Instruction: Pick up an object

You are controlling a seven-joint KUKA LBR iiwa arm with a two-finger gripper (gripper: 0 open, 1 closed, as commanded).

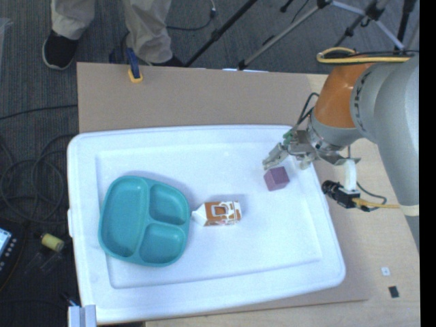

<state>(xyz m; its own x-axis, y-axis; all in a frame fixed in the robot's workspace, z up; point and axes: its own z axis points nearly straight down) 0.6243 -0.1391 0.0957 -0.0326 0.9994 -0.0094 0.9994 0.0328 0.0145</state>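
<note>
A small purple cube lies on the floor of the white bin, near its right wall. Just above and beside the cube, my gripper hangs at the bin's right edge, its fingers spread open with nothing between them. An orange-and-white carton lies on its side near the bin's middle. The grey arm with its orange band reaches in from the right.
A teal divided plate sits in the bin's left part. A person's legs stand beyond the bench's far edge, next to a blue-and-yellow clamp. Tripod legs cross the top right, and cables lie on the floor at left.
</note>
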